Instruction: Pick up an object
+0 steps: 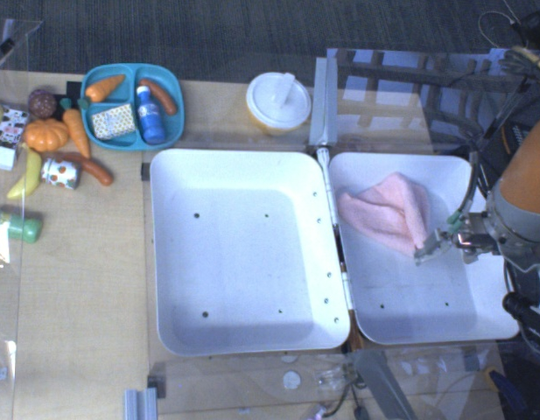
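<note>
A crumpled pink cloth (390, 210) lies in the back left part of the right white bin (445, 318). My gripper (430, 243) reaches in from the right and sits low at the cloth's lower right edge, its tip touching or just beside the fabric. Nothing visibly hangs from it. The grey arm with its orange band (525, 186) stands over the bin's right side.
The left white bin (239, 331) sits beside the right one, a metal divider (333, 234) between them. Behind the bins stands a white lidded cup (278, 101). A blue tray of toy food (132, 106) and loose toy food (51, 151) lie at the far left.
</note>
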{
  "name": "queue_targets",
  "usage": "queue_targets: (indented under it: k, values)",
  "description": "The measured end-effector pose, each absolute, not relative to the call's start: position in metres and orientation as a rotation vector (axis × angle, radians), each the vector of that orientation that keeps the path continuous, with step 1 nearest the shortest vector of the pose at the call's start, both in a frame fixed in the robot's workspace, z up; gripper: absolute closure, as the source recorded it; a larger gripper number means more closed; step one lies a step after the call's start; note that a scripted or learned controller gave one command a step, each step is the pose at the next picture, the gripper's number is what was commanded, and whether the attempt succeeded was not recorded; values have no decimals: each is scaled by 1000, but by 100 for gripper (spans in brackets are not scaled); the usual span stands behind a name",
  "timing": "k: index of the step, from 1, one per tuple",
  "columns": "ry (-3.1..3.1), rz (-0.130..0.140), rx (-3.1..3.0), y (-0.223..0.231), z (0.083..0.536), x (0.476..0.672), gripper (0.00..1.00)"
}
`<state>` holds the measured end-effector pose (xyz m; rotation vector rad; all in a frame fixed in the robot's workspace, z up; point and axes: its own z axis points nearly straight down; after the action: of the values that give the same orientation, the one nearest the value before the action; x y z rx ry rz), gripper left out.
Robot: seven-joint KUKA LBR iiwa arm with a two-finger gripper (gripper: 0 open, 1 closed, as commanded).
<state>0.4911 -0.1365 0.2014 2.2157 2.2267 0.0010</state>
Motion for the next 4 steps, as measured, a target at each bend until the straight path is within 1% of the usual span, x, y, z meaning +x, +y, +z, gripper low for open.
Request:
queue_targets:
  k: [1,2,3,4]
  values:
    - [2072,4,2358,-170,198,488,0]
    - [2093,0,2344,-135,114,576,0]
    - [2219,11,2209,-134,91,593,0]
    - [2132,5,2300,-201,110,630,0]
